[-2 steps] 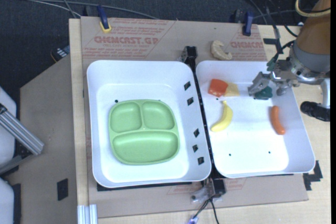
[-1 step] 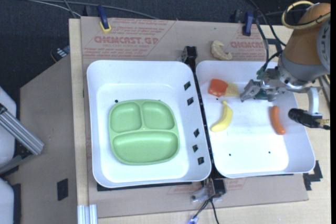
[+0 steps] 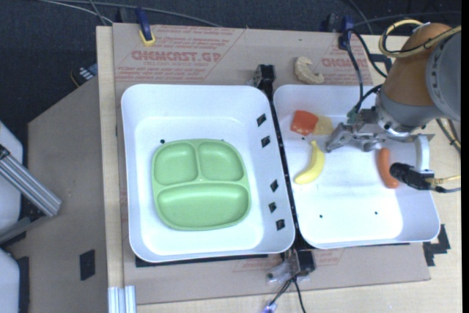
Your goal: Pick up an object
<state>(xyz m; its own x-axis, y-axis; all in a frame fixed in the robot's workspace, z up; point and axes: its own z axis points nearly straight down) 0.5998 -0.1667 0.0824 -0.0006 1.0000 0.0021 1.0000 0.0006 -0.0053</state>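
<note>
Lying aslant, the banana (image 3: 311,164) points up toward the fingers (image 3: 338,138)

Left bin (image 3: 139,179) and right bin (image 3: 352,212): smooth white plastic, slight sheen. Green tray (image 3: 199,184): matt moulded plastic, three compartments. Banana (image 3: 312,165): smooth yellow plastic look. Orange-red block (image 3: 303,121): matt. Sausage-shaped piece (image 3: 385,166): glossy orange. Bench board (image 3: 183,48): pale printed cardboard, matt. Gripper (image 3: 350,137): bare grey metal. Floor (image 3: 44,33): dark rough carpet.
</note>
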